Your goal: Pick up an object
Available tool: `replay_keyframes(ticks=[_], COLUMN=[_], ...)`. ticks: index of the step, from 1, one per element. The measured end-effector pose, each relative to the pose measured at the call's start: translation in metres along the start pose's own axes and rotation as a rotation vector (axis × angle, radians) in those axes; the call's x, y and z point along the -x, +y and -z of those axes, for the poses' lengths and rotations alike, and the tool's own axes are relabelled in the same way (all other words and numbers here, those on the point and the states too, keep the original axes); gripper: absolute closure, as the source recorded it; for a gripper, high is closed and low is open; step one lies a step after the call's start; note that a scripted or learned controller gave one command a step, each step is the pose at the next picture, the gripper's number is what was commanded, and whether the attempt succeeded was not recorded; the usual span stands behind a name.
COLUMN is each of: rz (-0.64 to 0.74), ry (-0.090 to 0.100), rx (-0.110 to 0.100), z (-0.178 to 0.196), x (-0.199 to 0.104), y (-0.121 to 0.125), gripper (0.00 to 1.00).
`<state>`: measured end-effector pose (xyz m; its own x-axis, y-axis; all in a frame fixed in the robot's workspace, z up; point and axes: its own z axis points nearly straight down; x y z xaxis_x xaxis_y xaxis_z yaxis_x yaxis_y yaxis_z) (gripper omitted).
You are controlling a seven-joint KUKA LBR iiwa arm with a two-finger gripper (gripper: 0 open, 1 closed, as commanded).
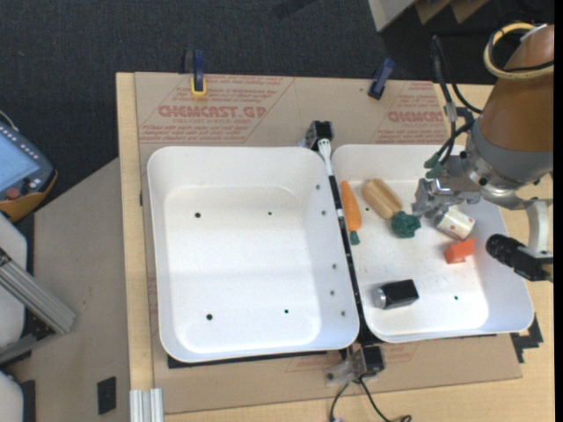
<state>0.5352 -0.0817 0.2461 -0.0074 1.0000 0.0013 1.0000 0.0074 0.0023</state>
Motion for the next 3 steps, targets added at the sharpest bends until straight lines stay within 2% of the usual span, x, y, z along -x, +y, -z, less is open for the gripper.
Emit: replay_keyframes(ticks=[1,2,3], rz=[0.000,-0.001,-0.001], ry=[0.000,0.002,0.001], rx=[0.004,-0.006,0.007], z=[0.039,0.048,0.111], x=[-0.063,-0.117,-0.166], y=[0.003,-0.037,-0.023], gripper=[1.00,1.00,1.00])
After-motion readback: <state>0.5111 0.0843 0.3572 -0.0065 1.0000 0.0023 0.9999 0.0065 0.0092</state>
